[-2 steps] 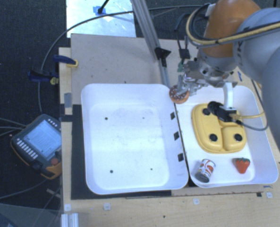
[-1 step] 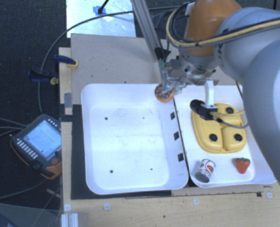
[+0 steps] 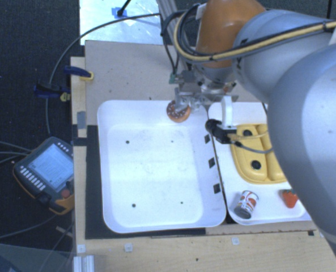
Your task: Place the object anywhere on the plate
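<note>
Progress looks partial — the gripper [image 3: 182,102] hangs over the left bin's [image 3: 156,208] far right corner with a small round orange object [image 3: 178,112] apparently pinched between its fingers, while the yellow plate [image 3: 258,166] in the right bin [image 3: 267,211] waits — transfer and release remain.

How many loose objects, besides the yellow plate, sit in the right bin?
2: a small can lying on its side near the front edge, and a red-orange item to its right, just in front of the yellow plate. The arm covers much of that bin, so more may be hidden.
</note>
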`<state>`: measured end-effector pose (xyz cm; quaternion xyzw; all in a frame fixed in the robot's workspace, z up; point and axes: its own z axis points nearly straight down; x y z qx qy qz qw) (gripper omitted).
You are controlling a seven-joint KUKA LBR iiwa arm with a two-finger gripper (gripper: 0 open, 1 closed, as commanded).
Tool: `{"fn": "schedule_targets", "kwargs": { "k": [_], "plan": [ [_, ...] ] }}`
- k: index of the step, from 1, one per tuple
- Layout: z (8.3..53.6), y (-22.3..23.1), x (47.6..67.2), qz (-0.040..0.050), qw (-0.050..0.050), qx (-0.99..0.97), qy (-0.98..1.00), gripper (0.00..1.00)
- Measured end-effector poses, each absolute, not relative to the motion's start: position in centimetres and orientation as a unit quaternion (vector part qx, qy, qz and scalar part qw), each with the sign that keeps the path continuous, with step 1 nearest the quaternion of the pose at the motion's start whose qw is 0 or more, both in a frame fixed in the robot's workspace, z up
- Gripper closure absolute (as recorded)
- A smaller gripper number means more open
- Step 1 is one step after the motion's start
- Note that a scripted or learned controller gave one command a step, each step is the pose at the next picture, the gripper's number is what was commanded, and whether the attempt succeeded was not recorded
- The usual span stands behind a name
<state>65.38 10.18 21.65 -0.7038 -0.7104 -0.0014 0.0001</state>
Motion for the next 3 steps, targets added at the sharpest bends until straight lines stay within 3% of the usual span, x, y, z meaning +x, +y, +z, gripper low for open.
{"fn": "schedule_targets", "kwargs": {
  "k": [1,2,3],
  "plan": [
    [23.3,15.6,66.0,-0.0027,0.0,-0.703,-0.711,1.0],
    [23.5,17.4,66.1,-0.0017,0.0,-0.705,-0.71,1.0],
    [23.5,17.3,66.1,-0.001,-0.001,-0.705,-0.709,0.0]
  ]
}}
